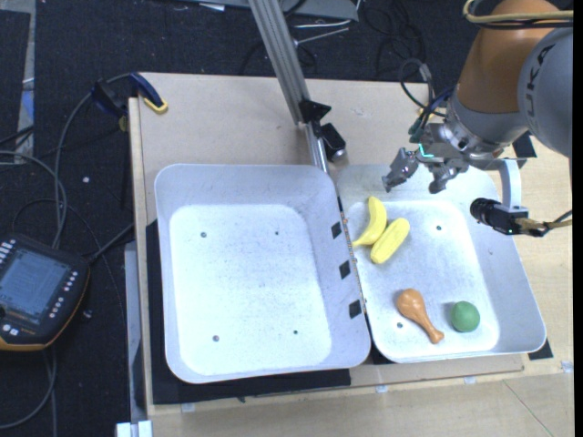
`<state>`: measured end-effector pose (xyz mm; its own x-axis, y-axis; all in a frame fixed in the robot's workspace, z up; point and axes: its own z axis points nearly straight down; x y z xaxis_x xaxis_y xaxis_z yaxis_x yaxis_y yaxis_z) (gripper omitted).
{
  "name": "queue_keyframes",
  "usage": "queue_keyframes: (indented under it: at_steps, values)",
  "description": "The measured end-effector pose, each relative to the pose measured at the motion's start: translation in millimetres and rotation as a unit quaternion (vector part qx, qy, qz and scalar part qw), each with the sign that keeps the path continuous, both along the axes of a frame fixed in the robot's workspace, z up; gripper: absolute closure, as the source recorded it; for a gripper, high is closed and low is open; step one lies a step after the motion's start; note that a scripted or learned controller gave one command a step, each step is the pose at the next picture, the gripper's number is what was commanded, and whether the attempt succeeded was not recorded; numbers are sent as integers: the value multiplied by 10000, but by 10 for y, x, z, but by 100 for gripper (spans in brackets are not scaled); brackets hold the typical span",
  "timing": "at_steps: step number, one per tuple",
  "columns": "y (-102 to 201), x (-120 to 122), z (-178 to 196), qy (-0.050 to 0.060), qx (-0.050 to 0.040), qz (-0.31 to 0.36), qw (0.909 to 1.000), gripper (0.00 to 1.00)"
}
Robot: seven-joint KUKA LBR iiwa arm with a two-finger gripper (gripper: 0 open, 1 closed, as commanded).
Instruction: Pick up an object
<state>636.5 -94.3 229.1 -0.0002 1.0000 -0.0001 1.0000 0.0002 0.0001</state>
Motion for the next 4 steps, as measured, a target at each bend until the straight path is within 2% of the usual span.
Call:
queue_keyframes:
  at_steps: [1,3,4]
  values:
    - [0,0,0,0,0,0,10000,0]
    - [-187,0,-987,24,2,-5,10000,0]
    - [-183,-7,-1357,15,1,1,10000,0]
